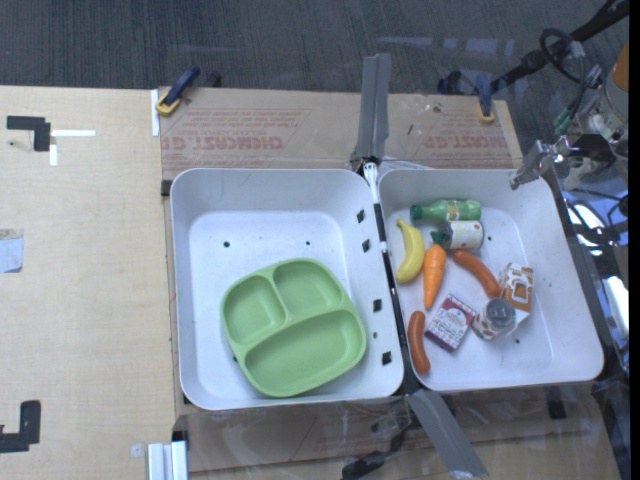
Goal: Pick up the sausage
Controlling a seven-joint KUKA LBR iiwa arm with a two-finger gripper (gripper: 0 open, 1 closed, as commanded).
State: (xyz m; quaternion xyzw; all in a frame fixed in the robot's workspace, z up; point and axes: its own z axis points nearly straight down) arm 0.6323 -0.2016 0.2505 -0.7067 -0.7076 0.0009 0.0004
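A red-orange sausage [417, 341] lies lengthwise against the left wall of the right bin [560, 368], near its front corner. A second sausage-like orange-red piece [477, 271] lies slanted in the middle of that bin, between the carrot [433, 273] and a snack packet [512, 293]. My gripper [545, 158] hangs at the bin's far right corner, over the rim, well away from both pieces. Cables and the wrist crowd the view's right edge there.
The right bin also holds a banana [408, 251], a green bottle [447, 210], a small white can [463, 234], a red box [450, 324] and a clear cup [499, 315]. A green divided plate [292, 326] lies in the left bin [200, 268].
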